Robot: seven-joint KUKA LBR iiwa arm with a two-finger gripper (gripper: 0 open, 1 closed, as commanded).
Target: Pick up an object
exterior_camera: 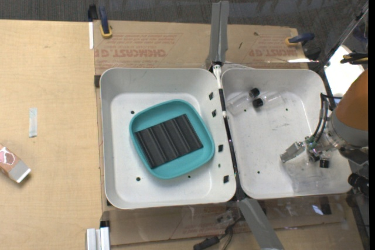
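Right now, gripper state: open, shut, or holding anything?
Gripper: low over the right bin, near its right side; cannot be told whether open or closed, and nothing can be seen held.

Red print on the cardboard sheet (176, 47) behind the bins, upside down, reading roughly "CHEMCAST GP"

A robotics lab: clamped cardboard (193, 47) under two white bins (111, 143).

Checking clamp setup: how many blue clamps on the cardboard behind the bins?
2: one blue clamp at the cardboard's far-left corner, another at its far-right corner. Others may be hidden.
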